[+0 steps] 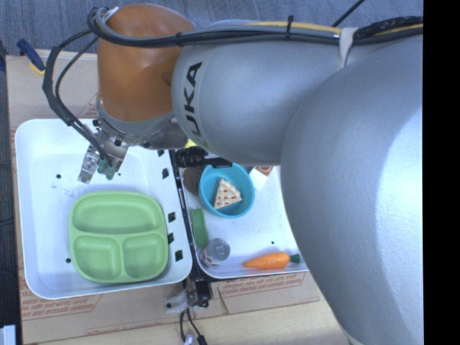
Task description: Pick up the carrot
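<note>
Pincer (98, 165) hangs over left bin (36, 157); carrot (267, 261) lies beside blue bowl (226, 191).

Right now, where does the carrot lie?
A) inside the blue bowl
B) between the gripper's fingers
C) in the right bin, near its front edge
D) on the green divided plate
C: the carrot lies on the floor of the right bin near its front edge, apart from the blue bowl, while the gripper is over the left bin.
</note>
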`<action>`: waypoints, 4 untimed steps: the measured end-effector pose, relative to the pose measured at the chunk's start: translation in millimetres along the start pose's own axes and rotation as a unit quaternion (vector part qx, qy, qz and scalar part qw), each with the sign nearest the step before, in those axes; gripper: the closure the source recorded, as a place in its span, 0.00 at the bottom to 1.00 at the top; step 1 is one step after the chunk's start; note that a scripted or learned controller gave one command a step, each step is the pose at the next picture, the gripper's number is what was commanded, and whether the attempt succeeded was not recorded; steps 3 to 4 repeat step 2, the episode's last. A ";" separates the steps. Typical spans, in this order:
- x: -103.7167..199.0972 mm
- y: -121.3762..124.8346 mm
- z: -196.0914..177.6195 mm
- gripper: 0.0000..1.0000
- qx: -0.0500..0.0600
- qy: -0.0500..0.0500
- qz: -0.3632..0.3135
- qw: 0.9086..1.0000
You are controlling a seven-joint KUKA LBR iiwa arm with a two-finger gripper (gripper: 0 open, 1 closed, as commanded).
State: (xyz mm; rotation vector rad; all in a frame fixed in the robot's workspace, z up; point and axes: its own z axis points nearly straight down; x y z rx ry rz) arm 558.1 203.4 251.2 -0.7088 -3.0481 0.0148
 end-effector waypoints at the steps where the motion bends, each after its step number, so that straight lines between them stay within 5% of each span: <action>1: 65.7 -54.4 57.6 1.00 -0.001 -0.001 0.053 0.999; 2: 80.0 -23.1 45.8 1.00 -0.003 -0.004 0.134 0.991; 4: 80.0 -23.1 45.8 1.00 -0.003 -0.004 0.134 0.991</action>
